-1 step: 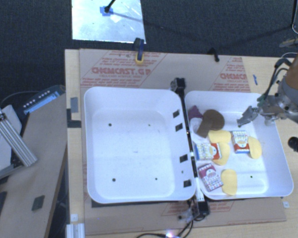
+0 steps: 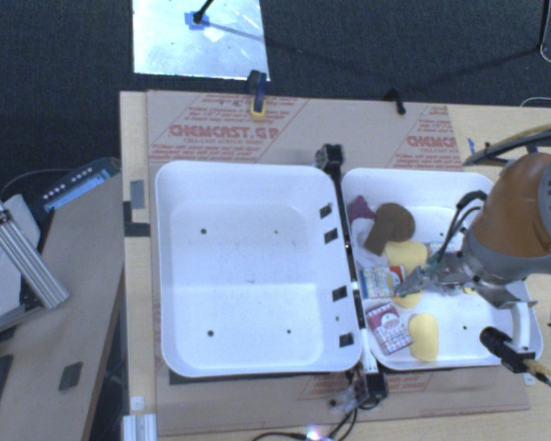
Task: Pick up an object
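Note:
The right bin (image 2: 459,184) holds several small things. A brown rounded piece (image 2: 391,224) lies at its back left beside a dark maroon item (image 2: 359,211). A yellow object (image 2: 406,253) sits just in front of them, and another yellow lump (image 2: 424,336) lies near the front wall. A red and white packet (image 2: 388,327) and a printed packet (image 2: 376,281) lie along the left wall. My gripper (image 2: 415,284) hangs low over the middle of this bin, right above a small yellow piece (image 2: 406,298), between the two larger yellow things.
The left bin (image 2: 179,182) stands beside the right one, with a black-clipped divider (image 2: 342,246) between them. The arm's grey and orange wrist (image 2: 519,219) covers the right bin's right side. A cardboard sheet (image 2: 230,122) lies under both bins.

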{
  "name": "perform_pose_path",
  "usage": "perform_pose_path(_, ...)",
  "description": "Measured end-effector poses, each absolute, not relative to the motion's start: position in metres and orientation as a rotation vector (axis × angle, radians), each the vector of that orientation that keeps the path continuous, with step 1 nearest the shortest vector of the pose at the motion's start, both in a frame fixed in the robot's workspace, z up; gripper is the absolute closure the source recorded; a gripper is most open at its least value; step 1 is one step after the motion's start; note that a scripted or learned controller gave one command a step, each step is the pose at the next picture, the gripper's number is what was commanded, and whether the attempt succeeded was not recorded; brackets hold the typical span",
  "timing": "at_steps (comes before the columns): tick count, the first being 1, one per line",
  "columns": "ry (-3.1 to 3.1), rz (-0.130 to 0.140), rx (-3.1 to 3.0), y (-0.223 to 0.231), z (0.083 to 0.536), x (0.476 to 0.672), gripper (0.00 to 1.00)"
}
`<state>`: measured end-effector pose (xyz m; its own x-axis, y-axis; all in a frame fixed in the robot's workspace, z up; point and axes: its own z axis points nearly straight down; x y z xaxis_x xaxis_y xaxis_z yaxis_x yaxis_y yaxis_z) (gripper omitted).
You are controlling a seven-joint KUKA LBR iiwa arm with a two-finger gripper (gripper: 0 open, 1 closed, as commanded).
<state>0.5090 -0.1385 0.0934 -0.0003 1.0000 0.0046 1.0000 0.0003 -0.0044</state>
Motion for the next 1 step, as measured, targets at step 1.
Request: perform_pose_path(1, -2.237, -0.010, -2.224, -0.1331, 0.0918, 0.5806, 0.00)
